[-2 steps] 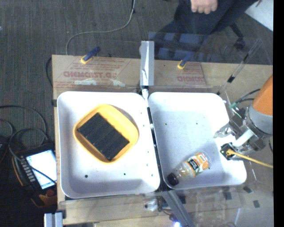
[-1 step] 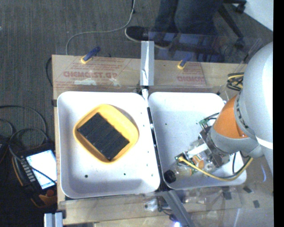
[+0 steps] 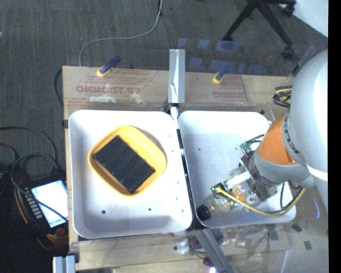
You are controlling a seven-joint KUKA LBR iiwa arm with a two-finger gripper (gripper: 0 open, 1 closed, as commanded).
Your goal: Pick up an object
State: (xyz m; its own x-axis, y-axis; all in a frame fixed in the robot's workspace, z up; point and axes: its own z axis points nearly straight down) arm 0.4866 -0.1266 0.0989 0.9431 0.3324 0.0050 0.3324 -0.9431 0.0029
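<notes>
My gripper (image 3: 226, 193) sits low in the bin (image 3: 213, 133) right of the yellow dish (image 3: 152, 145), probably reaching for a grasp; apart or together, I cannot tell. A black slab (image 3: 125, 162) lies on the dish.

Fixed overhead cam, slanted down, both bins (image 3: 213, 138)

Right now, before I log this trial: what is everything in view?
left bin: one, white, left half of the view.
right bin: one, white, beside it.
dish: one, yellow, in the left bin.
ridged pad: one, black, in the dish.
clamps: two, blue and yellow, beyond the bins.
pendant: one, lit screen, on the floor at left.
chair base: one, black, top right.
arm: one, grey and orange, over the right bin.
gripper: one, at the right bin's near side.
</notes>
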